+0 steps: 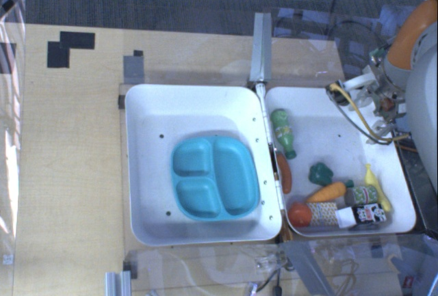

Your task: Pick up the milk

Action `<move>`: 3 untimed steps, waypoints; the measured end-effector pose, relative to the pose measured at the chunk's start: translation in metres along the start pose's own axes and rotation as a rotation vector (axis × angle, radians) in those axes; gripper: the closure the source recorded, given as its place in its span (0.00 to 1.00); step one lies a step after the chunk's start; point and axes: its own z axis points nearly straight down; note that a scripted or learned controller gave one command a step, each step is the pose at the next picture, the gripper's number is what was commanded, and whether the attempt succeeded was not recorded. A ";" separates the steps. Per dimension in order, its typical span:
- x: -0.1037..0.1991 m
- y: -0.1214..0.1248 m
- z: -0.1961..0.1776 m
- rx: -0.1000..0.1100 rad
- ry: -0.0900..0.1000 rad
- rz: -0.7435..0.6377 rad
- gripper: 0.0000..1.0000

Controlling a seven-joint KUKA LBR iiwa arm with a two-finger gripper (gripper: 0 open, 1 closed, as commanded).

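While the small black-and-white milk carton (370, 216) is lying untouched in the near right corner of the right white bin (342, 144) beside an orange carrot (327, 192), the grey arm's tool (383, 100) is hovering far off, its state impossible to tell.

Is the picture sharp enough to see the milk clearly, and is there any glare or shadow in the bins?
Camera view: soft overall, so the milk shows as a small black-and-white carton, print unreadable. Light is even; the tray casts a faint shadow in the left bin. The arm at the right edge is blurred.
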 end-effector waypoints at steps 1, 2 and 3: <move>0.002 -0.001 -0.013 -0.002 0.004 -0.007 1.00; 0.003 -0.001 -0.012 -0.002 0.004 -0.008 0.00; 0.006 0.002 0.025 0.000 -0.001 -0.011 0.00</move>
